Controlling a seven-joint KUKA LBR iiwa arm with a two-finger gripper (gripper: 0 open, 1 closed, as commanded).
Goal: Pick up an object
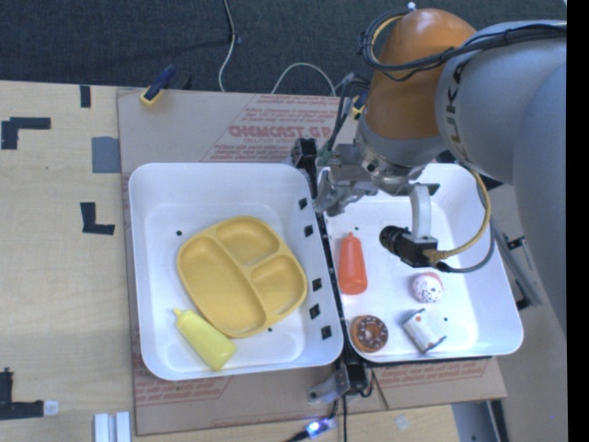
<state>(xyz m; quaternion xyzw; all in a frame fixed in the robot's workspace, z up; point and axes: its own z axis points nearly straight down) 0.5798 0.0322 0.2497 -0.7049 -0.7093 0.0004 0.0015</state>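
Note:
In the right bin [479, 339] lie an orange bottle [352, 263], a chocolate doughnut [369, 333], a white speckled ball [426, 288] and a small white cup-like piece [422, 331]. The left bin [147, 201] holds a yellow divided plate [241, 274] and a yellow squeeze bottle [204, 338]. My gripper [336, 196] hangs over the ridge between the two bins, just above the top of the orange bottle. No object sits between its tips from what I see.
The grey arm with its orange band [419, 72] covers the back of the right bin. A black camera unit [405, 244] on a cable hangs over that bin's middle. Black clips line the ridge between the bins. Cardboard [184, 136] lies under both bins.

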